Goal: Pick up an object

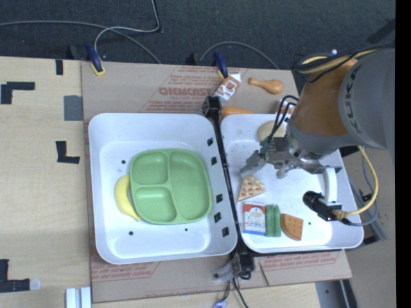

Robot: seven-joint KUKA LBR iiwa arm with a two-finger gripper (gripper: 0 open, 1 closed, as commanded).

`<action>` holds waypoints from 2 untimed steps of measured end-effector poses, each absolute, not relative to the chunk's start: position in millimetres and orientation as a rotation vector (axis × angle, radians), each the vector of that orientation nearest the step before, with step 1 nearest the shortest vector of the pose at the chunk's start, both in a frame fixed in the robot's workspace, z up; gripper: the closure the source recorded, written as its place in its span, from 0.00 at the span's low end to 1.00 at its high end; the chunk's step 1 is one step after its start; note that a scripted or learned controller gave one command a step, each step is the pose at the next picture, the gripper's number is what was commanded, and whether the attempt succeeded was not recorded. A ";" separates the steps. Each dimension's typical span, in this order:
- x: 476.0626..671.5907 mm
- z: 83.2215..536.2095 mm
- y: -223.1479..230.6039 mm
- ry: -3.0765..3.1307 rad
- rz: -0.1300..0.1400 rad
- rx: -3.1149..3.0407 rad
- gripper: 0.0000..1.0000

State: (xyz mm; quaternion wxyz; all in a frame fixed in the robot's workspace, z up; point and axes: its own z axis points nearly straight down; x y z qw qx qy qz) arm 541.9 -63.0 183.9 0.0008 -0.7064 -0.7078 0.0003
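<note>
Near the middle of the right bin, just below our claw, the pizza slice toy is lying flat and looking like the likeliest thing for us to take, since it is sitting apart from its neighbours with bare white floor above it. We are hovering the claw over the bin's upper left part, its dark fingers appearing spread with nothing between them, though the wrist is hiding part of them. Just beneath the slice, a small red and white box, a green block and a waffle-like piece are crowding side by side along the near wall, which we judge is making them harder to close on. Across the divider, the left bin is holding a green divided plate lying partly over a yellow banana. Beyond the bins, a toy drumstick is resting on the counter.
</note>
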 end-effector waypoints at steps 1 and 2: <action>499.1 85.8 -100.5 -2.221 -0.001 -2.222 0.00; 499.9 95.5 -100.9 -2.223 -0.002 -2.224 1.00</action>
